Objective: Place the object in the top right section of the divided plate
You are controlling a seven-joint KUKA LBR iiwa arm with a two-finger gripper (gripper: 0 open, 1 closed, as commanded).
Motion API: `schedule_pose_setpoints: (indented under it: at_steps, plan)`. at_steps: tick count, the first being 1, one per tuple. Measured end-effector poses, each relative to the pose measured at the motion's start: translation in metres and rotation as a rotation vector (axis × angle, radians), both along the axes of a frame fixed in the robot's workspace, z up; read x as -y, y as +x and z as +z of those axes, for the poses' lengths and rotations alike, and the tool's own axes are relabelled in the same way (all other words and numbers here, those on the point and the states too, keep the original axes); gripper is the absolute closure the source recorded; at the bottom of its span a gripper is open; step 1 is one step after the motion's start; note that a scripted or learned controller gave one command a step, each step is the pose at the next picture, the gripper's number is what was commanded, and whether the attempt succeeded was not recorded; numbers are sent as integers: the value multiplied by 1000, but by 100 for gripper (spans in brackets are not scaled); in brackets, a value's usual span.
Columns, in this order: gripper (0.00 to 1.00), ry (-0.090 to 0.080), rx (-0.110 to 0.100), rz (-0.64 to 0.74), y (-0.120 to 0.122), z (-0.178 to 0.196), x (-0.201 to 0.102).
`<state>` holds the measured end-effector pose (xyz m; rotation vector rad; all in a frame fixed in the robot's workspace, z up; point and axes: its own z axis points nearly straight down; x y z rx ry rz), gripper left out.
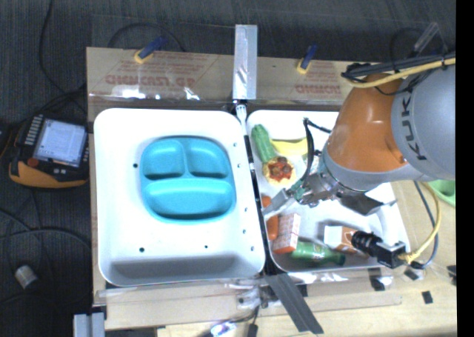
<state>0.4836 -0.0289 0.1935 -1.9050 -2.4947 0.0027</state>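
**Picking From the Right Bin**

I'm in the picking step: my gripper hangs low over the right bin, among a green cucumber, a red-and-green bottle and small packets. I cannot tell which one is my object. The blue divided plate sits bare in the left bin. Next I must grip, lift and cross leftward. My arm reads "KU".

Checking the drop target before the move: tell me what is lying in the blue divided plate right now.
All three sections of the blue divided plate show bare blue surface; nothing covers it. It sits in the left bin. The gripper is over the right bin.
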Motion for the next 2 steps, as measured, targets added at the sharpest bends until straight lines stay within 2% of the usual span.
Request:
schedule_pose_setpoints:
  at_steps: [1, 2]
  plan:
    - [0, 1, 1, 423, 14, 9, -41]
    - [0, 1, 3, 644, 1, 31, -60]
